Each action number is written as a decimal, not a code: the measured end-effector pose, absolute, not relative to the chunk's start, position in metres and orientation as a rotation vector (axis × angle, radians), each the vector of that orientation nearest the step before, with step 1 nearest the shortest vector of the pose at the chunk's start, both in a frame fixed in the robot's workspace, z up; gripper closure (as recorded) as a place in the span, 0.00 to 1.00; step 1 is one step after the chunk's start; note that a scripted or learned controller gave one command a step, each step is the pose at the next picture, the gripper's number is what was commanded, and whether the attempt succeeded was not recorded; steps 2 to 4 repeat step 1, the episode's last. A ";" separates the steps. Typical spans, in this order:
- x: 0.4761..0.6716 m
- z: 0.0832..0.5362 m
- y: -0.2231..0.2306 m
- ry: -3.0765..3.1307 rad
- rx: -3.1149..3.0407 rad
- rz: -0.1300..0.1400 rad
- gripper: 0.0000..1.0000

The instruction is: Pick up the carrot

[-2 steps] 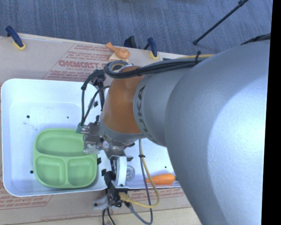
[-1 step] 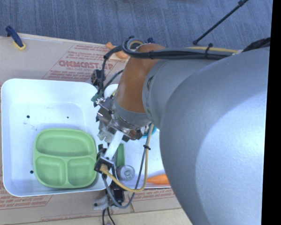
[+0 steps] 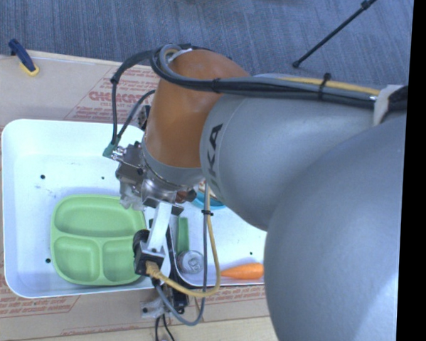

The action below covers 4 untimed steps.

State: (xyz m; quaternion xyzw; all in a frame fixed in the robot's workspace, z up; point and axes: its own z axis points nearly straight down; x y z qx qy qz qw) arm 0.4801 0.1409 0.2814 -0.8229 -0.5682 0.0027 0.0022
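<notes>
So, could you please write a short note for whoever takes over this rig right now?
Gripper: over the white bin, by the green divided plate's right edge; not on the carrot.
Carrot: lying in the bin near its wall at the view's bottom, right of a small can, apart from the gripper.
Done: nothing yet. Left: reach the carrot, grasp, lift.

Carrot (image 3: 240, 271): right end hidden under the arm (image 3: 305, 171). Right bin (image 3: 246, 239) is mostly covered by the arm and its far wall is unseen. Blue thing (image 3: 201, 199) at the wrist shows just a sliver, unidentifiable. Round silvery thing (image 3: 192, 261) is too small to tell. Green divided tray (image 3: 88, 242): right edge partly covered.
</notes>
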 end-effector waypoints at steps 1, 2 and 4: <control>0.480 0.281 0.141 -1.781 -2.581 0.010 0.00; 0.480 0.281 0.141 -1.781 -2.581 0.010 0.00; 0.480 0.281 0.141 -1.781 -2.581 0.010 0.00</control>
